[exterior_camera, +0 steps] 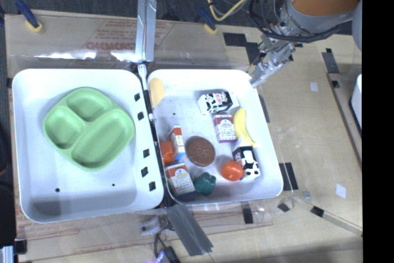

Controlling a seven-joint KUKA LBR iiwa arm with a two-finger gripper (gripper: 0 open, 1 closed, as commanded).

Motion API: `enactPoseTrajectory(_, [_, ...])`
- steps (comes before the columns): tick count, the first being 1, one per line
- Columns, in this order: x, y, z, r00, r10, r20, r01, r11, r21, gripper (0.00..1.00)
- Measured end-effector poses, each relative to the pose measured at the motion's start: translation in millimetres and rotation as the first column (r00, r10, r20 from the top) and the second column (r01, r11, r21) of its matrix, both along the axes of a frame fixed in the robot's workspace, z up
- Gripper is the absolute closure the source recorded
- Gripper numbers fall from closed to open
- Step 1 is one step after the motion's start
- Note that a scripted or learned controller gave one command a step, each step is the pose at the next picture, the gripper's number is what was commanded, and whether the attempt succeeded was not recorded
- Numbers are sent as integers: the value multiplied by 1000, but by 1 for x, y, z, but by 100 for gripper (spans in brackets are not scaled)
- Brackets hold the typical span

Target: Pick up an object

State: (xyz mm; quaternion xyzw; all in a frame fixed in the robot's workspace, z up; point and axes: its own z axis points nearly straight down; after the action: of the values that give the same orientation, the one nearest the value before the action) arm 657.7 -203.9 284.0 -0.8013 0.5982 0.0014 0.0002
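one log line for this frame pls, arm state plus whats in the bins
gripper: over right bin's far right corner, holding nothing | right bin: banana, brown disc, cartons | left bin: green plate

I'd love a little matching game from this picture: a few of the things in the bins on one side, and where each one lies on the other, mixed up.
Things:
1. green divided plate
2. banana
3. brown round cookie
4. gripper

Places:
A. near the middle of the right bin
B. in the left bin
C. over the right bin's far right corner
D. by the right bin's right wall, next to a small red carton

Pairs: 1-B, 2-D, 3-A, 4-C
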Motion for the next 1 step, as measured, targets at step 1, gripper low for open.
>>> enactPoseTrajectory(1, [-1, 7, -45, 984, 180, -3, -180, 984, 2, 100])
